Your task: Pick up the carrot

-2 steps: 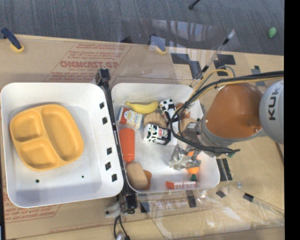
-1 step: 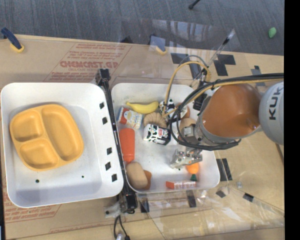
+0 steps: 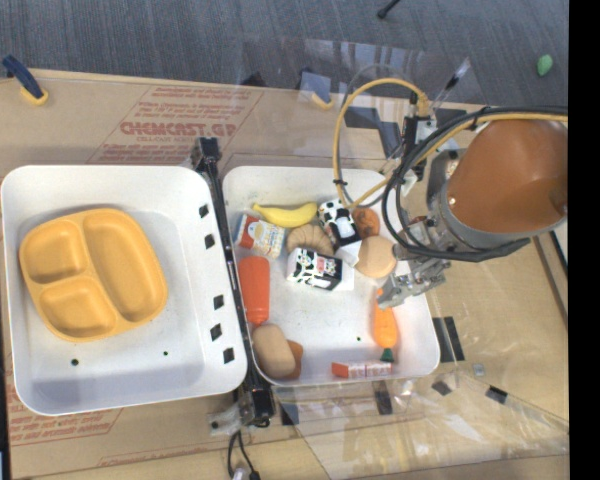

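Toward five o'clock in the right bin [image 3: 280, 180], the carrot [image 3: 385, 327] lies by the wall, the claw [image 3: 402, 288] poised just above its eleven o'clock end, seemingly lining up a grasp, its spread unclear.

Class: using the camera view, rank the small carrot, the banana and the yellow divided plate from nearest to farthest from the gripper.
Measured from the gripper:
1. Small carrot, just below it at the right bin's edge.
2. Banana, upper left in the same bin.
3. Yellow divided plate, over in the left bin.
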Motion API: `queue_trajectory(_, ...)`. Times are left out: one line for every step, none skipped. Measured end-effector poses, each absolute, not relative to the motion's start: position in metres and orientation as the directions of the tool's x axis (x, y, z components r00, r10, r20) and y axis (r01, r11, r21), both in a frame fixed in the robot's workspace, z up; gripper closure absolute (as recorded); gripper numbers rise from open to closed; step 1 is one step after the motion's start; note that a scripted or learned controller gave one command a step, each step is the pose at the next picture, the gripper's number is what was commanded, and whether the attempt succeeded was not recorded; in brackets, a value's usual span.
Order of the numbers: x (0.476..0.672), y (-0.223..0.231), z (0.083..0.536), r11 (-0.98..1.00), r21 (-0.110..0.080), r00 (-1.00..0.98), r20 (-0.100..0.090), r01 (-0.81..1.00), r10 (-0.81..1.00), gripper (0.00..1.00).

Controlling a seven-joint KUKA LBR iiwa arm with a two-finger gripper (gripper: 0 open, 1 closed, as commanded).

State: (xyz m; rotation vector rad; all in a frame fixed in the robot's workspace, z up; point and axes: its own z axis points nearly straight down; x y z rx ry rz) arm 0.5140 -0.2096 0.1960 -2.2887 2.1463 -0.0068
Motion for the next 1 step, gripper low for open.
queue_trajectory(0.5129,-0.2098,0.1943,-0.064,-0.001,0.064,-0.001,-0.998,-0.998,0.0)
